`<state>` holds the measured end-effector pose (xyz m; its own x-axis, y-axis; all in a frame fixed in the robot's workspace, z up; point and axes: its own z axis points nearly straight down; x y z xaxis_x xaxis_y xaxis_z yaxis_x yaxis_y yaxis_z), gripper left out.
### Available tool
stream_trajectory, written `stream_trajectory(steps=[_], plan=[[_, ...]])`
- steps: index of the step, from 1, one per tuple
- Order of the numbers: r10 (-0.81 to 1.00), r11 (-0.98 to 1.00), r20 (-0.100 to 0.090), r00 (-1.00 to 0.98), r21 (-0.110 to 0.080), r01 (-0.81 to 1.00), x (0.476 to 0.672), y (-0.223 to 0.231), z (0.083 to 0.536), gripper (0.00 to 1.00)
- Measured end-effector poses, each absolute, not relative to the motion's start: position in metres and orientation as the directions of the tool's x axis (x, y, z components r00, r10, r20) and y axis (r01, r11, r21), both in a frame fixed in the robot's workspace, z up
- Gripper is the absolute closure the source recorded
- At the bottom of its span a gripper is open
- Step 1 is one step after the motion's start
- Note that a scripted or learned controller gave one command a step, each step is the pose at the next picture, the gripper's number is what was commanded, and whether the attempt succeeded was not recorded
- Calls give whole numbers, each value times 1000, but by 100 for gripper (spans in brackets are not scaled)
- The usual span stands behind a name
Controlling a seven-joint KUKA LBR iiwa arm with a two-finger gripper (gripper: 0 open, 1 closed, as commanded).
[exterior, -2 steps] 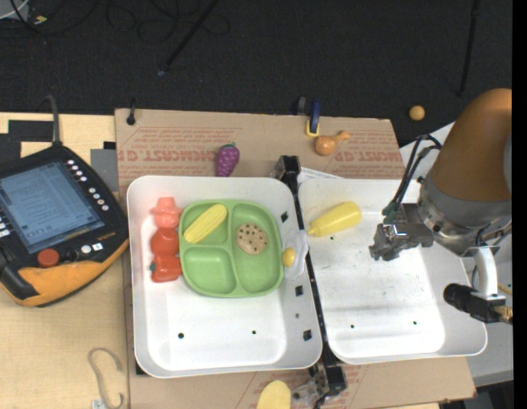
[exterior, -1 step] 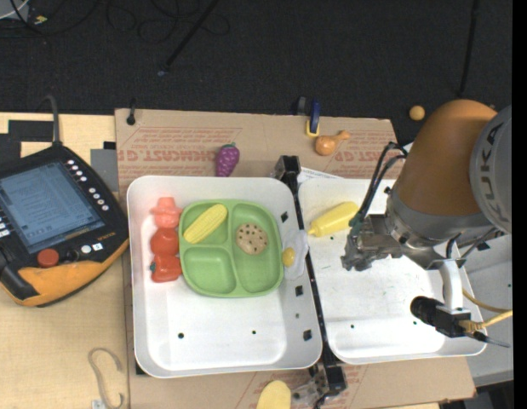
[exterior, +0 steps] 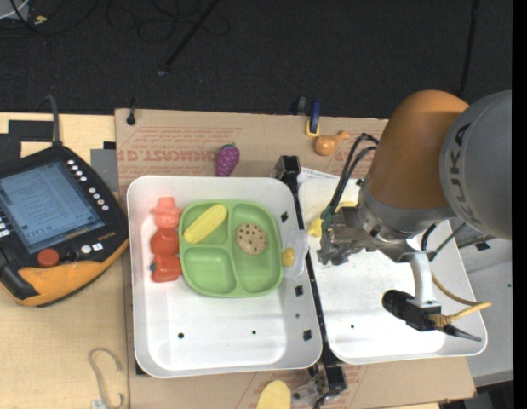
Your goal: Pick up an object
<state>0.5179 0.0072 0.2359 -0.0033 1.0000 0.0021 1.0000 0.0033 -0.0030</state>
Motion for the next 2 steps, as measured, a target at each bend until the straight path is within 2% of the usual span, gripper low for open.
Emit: stream_trajectory(steps=[1, 2], plan=[[1000, 1, 0, -1, -6, 1000, 517, 10, 216, 100], [1000, 1, 0, -1, -2, 1000, 523, 5, 235, 100]])
